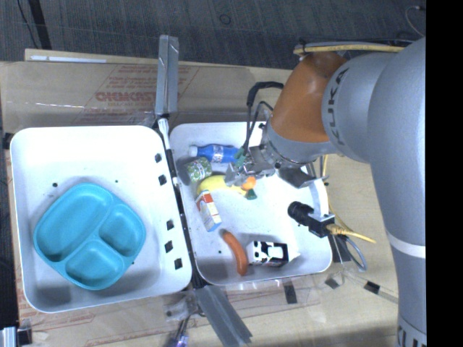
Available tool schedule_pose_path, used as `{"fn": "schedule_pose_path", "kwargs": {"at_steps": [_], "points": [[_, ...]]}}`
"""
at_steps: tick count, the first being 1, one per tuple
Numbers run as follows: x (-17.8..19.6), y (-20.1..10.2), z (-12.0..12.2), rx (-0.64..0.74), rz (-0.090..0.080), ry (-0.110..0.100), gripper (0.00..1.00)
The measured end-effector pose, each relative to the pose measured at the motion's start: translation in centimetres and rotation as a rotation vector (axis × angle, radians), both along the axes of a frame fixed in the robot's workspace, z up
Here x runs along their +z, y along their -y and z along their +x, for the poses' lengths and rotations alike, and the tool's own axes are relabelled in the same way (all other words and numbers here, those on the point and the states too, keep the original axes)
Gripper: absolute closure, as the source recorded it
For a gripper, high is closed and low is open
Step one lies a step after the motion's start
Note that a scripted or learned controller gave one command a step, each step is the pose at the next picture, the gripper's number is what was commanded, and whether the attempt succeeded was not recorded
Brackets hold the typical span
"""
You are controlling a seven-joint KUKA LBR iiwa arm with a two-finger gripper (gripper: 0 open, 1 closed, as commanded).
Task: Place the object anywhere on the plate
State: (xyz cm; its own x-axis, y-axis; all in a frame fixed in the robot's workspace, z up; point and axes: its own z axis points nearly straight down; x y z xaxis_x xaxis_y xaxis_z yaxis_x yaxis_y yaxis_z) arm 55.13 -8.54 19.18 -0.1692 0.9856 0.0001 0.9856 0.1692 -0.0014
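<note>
Camera view, pincer (242,170) among bottle (215,152), banana (211,185), sausage (235,251).

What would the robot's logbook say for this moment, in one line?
gripper: low in right bin, over banana | hold: unclear | blue plate: left bin, no object on it | placing: not done

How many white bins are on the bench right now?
2. The left bin holds the blue plate; the right bin holds the small objects, with the tool over its far side.
</note>
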Motion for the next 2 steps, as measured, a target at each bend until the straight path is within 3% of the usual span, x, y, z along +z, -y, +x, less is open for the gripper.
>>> {"fn": "schedule_pose_path", "kwargs": {"at_steps": [1, 2], "points": [[-1.8, 4.0, 6.5, -0.088, 0.000, -0.002, 1.00], [-0.1, -2.6, 4.4, -0.148, 0.001, -0.004, 1.00]]}}
